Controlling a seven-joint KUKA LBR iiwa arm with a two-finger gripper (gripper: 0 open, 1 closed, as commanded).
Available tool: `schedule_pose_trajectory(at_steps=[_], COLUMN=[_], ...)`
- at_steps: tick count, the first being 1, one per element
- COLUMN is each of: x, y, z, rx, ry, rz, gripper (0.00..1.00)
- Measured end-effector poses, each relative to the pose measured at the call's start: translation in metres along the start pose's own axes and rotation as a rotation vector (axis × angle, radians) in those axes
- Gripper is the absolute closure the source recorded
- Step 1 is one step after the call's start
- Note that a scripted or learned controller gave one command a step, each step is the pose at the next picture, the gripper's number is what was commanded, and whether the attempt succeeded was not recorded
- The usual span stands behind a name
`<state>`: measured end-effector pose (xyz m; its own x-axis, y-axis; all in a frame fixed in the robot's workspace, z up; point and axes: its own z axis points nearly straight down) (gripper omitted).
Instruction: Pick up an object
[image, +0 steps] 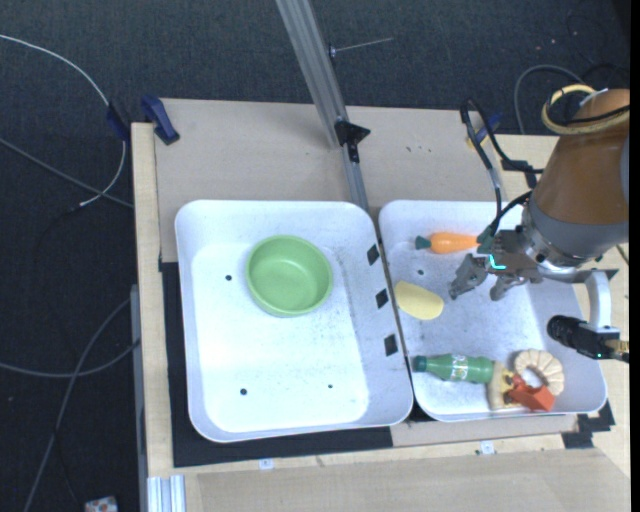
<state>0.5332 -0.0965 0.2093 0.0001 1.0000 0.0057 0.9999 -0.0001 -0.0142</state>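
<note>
Two white bins side by side on the bench. Left bin (210, 380): one green bowl (289, 274), upright, toward the back and a little right of middle; nothing else in it.

Right bin (440, 405): five things counted.
- One carrot (448, 241), orange with a green tip, near the back wall, lying crosswise.
- One yellow piece (418, 300), pale and rounded, near the left wall.
- One green bottle (456, 368) on its side toward the front, cap pointing left.
- One ring (540, 368), tan with pale stripes, front right corner.
- One red piece (530, 397), touching the ring's front edge.

One gripper (481, 284), over the right bin's middle, just right of the yellow piece and in front of the carrot. Fingers spread apart, pointing down, nothing between them. The arm (585, 180) enters from the right.
</note>
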Motion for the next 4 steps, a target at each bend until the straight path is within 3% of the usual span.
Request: schedule_pose_trajectory(at_steps=[1, 3, 4], x=[0.0, -0.002, -0.001], y=[0.001, 0.008, 0.007], z=[-0.003, 0.09, 0.116], rx=[-0.006, 0.002, 0.001], ry=[0.0, 0.001, 0.002], rz=[0.0, 0.001, 0.002], gripper=[0.0, 0.0, 0.0])
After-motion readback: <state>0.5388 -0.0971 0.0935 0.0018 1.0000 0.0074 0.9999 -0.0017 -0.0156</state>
